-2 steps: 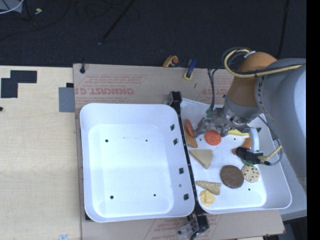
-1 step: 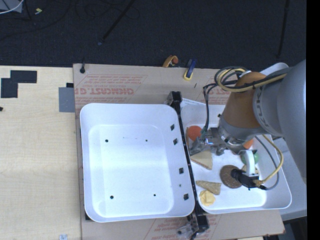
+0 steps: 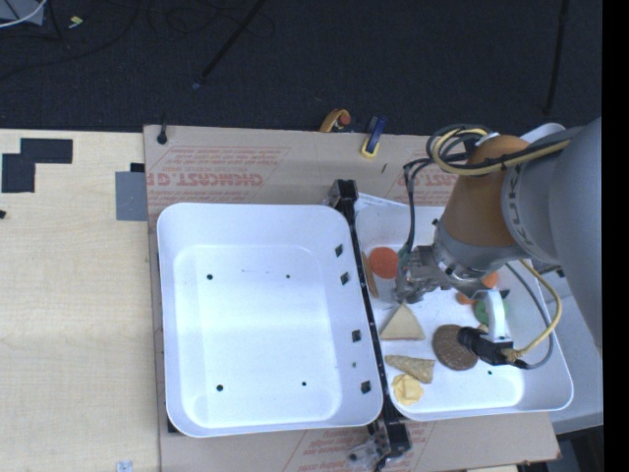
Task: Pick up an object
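The right bin [image 3: 550, 386] contains several small objects. A cream wedge-shaped piece [image 3: 402, 324] lies near the bin's left wall, directly below the gripper [image 3: 411, 285]. An orange-red round object [image 3: 382, 261] sits just left of the gripper. A tan triangular piece [image 3: 413, 367] and a yellow lump [image 3: 408, 390] lie near the front-left corner. A brown disc [image 3: 454, 347] rests right of the wedge, and a green-and-white object [image 3: 489, 309] lies beyond it. The gripper is lowered into the bin above the wedge; the state of its jaws cannot be determined. The arm [image 3: 521, 205] enters from the right. The left bin [image 3: 177, 264] adjoins the right bin.
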Robot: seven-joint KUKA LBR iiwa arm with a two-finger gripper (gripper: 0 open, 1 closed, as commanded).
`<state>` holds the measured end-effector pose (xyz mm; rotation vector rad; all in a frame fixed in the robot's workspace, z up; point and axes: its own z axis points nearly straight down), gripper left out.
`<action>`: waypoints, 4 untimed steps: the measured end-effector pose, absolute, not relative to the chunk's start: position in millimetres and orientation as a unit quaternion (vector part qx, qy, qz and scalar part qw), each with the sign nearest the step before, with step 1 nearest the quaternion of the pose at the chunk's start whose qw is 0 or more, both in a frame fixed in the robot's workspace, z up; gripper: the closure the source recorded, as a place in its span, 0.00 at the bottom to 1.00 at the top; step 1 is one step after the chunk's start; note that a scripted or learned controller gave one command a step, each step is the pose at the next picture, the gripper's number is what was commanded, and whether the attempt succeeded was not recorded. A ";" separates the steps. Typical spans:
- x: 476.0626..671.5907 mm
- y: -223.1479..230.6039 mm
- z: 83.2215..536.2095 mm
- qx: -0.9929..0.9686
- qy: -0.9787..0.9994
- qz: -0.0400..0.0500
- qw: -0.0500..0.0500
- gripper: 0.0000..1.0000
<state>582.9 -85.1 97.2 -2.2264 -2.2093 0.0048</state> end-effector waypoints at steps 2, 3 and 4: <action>618.1 -81.7 97.0 -0.707 -0.707 0.001 0.003 1.00; 617.4 -82.7 106.2 -0.708 -0.707 0.002 0.004 1.00; 616.8 -83.8 115.3 -0.708 -0.706 0.003 0.005 1.00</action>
